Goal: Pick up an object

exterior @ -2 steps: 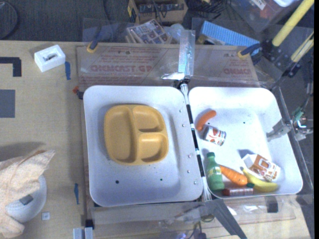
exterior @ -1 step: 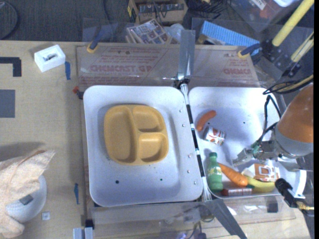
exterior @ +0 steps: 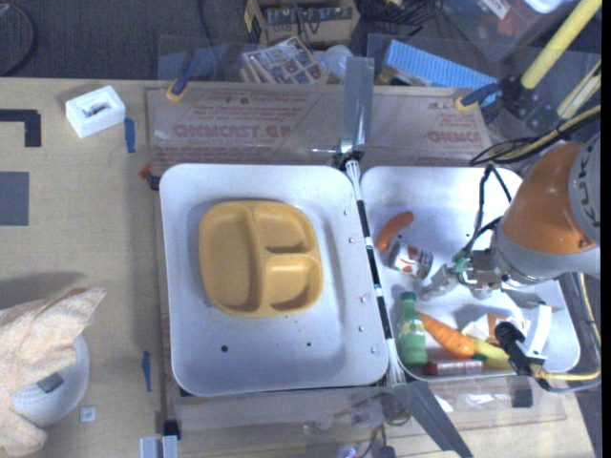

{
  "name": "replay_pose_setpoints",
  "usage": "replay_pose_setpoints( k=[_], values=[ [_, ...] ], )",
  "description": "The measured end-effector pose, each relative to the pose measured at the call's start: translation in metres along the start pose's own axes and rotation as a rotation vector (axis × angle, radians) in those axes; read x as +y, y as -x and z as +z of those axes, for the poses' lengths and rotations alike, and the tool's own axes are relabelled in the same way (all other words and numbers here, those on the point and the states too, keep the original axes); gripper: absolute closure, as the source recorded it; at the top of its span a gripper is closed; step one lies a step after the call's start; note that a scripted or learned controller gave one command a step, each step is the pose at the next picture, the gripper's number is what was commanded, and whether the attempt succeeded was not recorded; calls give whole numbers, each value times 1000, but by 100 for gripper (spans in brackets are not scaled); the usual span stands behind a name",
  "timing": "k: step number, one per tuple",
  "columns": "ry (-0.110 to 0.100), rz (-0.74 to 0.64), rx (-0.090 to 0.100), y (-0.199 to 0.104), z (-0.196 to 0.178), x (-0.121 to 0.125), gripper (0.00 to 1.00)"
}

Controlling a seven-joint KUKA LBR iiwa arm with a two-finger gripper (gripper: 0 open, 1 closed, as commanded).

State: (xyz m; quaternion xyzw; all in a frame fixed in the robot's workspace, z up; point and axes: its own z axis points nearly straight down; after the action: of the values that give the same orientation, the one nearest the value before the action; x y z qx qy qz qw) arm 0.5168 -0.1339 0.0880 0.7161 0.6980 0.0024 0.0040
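The claw (exterior: 447, 277) sits low in the right shallow white bin (exterior: 434, 187), and honestly the view's too murky to tell if it's open or closed. The small white-and-red can (exterior: 411, 259) lies just to its left, nearly touching, with the orange plastic carrot (exterior: 447, 333) below it, pointing diagonally.

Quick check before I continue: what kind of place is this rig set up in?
Most likely a robotics lab or test bench, not a kitchen. Two white bins sit side by side on a wooden bench, the right one holding toy food such as a carrot, with cables and boxed clutter behind.
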Motion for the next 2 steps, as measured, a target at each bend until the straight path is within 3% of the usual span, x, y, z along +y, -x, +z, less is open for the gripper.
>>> replay_pose_setpoints(
  k=[1, 2],
  values=[
    [1, -177, 1, -45, 0, 54, 0],
    [7, -175, 1, -44, -11, 55, 100]
  ],
)
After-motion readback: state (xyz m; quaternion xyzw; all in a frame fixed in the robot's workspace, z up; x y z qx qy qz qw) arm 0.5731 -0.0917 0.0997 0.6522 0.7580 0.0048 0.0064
